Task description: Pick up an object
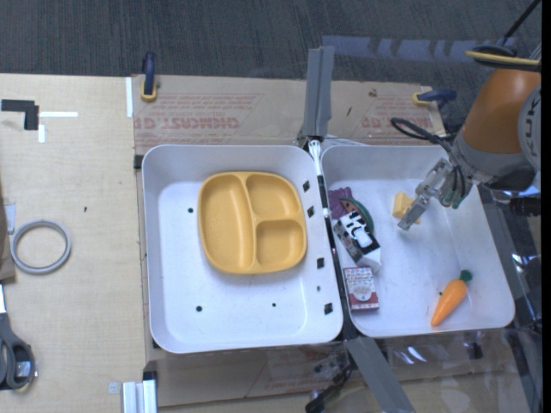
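My gripper (409, 219) hangs low over the right bin (482, 231), in its upper middle, reaching in from the right. A small yellow wedge (400, 203) lies just to the upper left of the gripper tip, right beside it. An orange toy carrot (448, 301) with a green top lies near the bin's front right corner. Along the bin's left wall sit a purple packet (339, 200), a black and white packet (355, 231) and a small red and white box (361, 287). Nothing is seen held in the gripper.
The left bin (172, 299) holds a yellow divided plate (252, 222). On the wooden bench to the left lie a ring of tape (39, 246) and scissors (13, 361). A grey divider post (317, 93) stands behind the bins.
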You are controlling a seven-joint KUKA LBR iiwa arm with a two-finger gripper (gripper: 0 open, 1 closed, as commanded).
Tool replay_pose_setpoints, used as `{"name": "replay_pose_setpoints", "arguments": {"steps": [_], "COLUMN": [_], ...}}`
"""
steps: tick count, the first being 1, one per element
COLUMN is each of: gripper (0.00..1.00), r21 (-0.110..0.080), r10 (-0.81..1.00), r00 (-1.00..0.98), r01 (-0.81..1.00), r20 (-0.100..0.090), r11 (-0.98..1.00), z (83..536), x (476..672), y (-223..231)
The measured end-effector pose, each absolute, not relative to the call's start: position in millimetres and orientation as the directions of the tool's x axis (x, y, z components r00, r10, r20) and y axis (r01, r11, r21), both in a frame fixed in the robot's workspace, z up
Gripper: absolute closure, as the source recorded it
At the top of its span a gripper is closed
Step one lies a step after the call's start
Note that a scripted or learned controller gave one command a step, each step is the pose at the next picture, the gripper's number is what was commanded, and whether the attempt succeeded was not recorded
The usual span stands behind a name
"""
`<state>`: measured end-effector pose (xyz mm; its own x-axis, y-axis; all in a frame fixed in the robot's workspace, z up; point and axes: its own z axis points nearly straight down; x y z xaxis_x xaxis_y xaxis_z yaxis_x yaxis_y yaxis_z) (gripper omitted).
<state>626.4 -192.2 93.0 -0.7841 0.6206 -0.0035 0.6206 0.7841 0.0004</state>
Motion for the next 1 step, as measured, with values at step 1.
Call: {"name": "replay_pose_setpoints", "arguments": {"steps": [1], "gripper": [0.00], "r21": [0.001], "r10": [0.553], "r00": [-0.833], "r01": [0.553], "r20": [-0.006], "r11": [0.833], "z": [157.3], "x": [619.1], "y": [-182.5]}}
